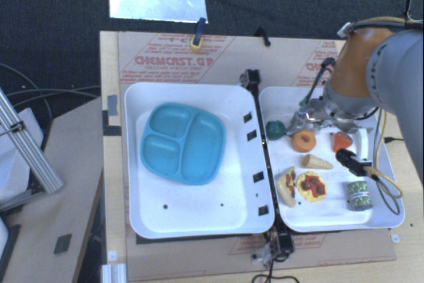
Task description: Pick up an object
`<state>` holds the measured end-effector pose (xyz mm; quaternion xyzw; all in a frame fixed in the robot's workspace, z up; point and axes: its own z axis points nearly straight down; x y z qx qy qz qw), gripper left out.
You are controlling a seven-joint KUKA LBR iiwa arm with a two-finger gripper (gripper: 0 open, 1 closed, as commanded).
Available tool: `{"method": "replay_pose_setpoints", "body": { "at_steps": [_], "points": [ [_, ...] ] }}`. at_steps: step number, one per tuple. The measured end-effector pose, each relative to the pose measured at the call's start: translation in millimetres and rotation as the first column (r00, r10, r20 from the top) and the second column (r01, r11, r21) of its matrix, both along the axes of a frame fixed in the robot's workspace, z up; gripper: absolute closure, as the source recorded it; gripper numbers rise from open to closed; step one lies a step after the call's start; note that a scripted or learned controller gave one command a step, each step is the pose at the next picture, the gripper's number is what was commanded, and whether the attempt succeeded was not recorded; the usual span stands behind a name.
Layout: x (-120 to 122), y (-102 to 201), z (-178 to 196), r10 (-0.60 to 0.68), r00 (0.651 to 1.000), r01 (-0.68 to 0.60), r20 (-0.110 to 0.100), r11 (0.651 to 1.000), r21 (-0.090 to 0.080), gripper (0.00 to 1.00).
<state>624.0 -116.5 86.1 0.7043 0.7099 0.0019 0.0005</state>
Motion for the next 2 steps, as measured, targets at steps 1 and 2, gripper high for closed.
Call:
{"method": "replay_pose_setpoints", "body": {
  "at_steps": [1,2],
  "points": [
    [1.6,-3.5,11.4,-0.004,1.0,0.004,0.007,1.0,-0.002,1.0],
    [18.6,89.3,105.2,0.005,1.0,-0.005,0.01,1.0,0.001,1.0]
  ]
}}
